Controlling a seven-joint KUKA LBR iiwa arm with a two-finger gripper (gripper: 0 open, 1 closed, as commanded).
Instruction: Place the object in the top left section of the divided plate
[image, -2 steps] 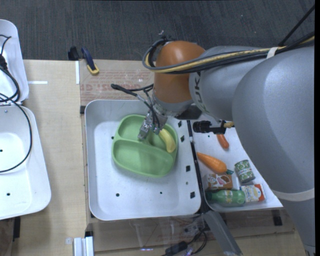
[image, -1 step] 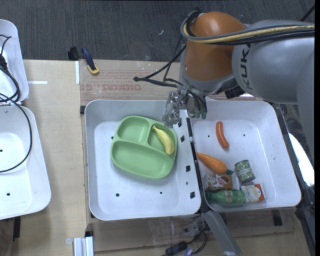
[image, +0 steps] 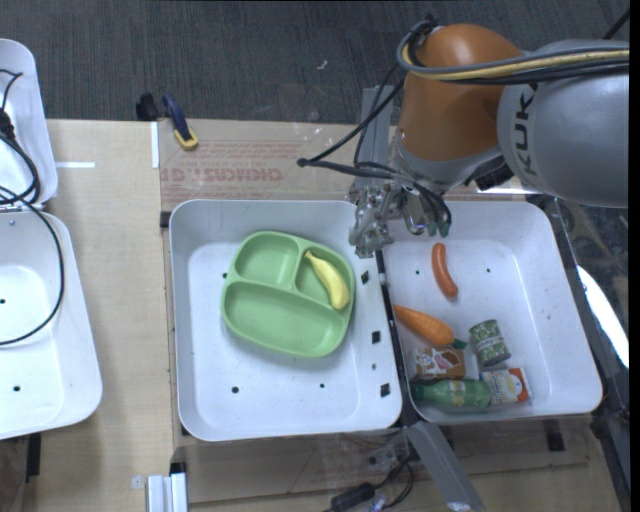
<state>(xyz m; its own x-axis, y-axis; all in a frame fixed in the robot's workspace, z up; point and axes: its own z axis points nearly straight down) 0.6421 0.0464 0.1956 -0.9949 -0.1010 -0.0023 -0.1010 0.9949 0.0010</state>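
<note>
Probably the main risk is a wrong-section drop. The pincer (image: 372, 228) is seen over the wall between the two bins, w/ nothing visibly held; whether it is spread or pressed together cannot be told, as cables and shadow blur it. The plate (image: 232, 300) sits in the left bin (image: 200, 380), and a banana (image: 330, 280) lies in its upper right section, just beside the bare top left section (image: 265, 258). If the banana is the obj. meant, it is judged misplaced, and a regrasp could be spoiled by the ridge close by it. If sth. from the right bin (image: 560, 300) is meant, e.g. the sausage (image: 444, 271) or carrot (image: 425, 325), it could be knocked on the bin wall in transit, or the light plate shoved.
</note>
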